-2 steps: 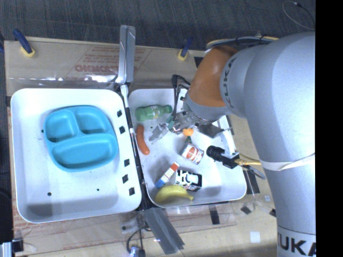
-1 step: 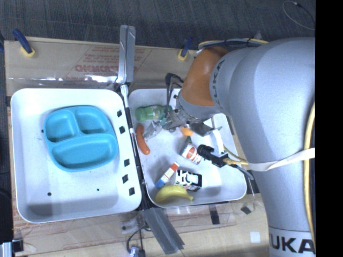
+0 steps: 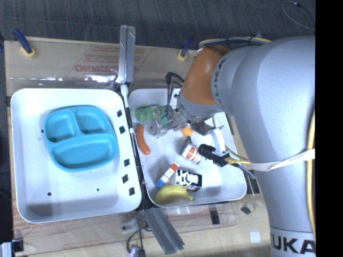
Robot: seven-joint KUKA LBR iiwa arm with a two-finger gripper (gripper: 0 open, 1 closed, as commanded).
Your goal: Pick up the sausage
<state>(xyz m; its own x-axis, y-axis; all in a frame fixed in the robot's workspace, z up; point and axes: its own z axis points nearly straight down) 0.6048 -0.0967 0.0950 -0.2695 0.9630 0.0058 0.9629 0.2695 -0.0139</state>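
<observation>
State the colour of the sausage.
Orange-red; the sausage lies by the right bin's left wall in the camera view.

Big grey robot arm with orange band (image 3: 268,90) covers right white bin's (image 3: 214,196) far-right corner & is cut off at frame btm. Tool (image 3: 163,123) fingers too blurry/small to read; green crumpled item (image 3: 146,113) partly hidden behind tool, can't ID.

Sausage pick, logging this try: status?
Gripper low in right bin, grasping nothing visible. Orange sausage lies free by left wall. Green item close behind.
</observation>
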